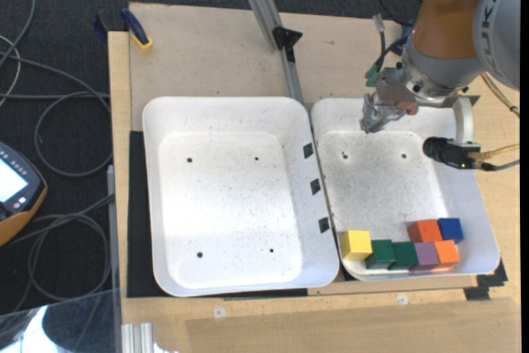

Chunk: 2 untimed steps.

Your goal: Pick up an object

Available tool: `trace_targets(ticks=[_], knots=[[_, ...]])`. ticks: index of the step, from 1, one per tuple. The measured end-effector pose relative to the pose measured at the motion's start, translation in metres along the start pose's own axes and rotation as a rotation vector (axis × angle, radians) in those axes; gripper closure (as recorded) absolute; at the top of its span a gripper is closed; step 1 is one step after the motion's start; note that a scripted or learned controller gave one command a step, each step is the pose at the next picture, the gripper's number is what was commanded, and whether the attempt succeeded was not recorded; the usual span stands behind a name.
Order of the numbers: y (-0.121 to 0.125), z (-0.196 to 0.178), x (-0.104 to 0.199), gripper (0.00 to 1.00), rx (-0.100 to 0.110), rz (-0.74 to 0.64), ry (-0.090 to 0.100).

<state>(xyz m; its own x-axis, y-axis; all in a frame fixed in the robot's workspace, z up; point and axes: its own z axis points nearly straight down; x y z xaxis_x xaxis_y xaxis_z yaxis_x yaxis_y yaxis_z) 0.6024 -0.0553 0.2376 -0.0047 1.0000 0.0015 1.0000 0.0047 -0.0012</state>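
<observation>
Several coloured blocks lie packed along the near edge of the right bin (471, 202): a yellow block (357, 243), two green blocks (382, 252), a purple block (426, 255), an orange block (447, 251), a red block (427, 230) and a blue block (450, 227). My gripper (374, 120) hangs over the far left part of the right bin, well away from the blocks. Nothing shows in its grasp.
The left bin (157, 178) stands beside the right one, with black clips on the shared rim. A slanted metal rail (264, 4) crosses the bench behind the bins. A blue and yellow clamp (136, 27) sits at the bench's far left corner.
</observation>
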Motion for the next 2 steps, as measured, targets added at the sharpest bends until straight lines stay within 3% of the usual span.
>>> trace_targets(ticks=[2], knots=[[0.01,0.01,0.102,1.0,0.002,-0.002,0.001]])
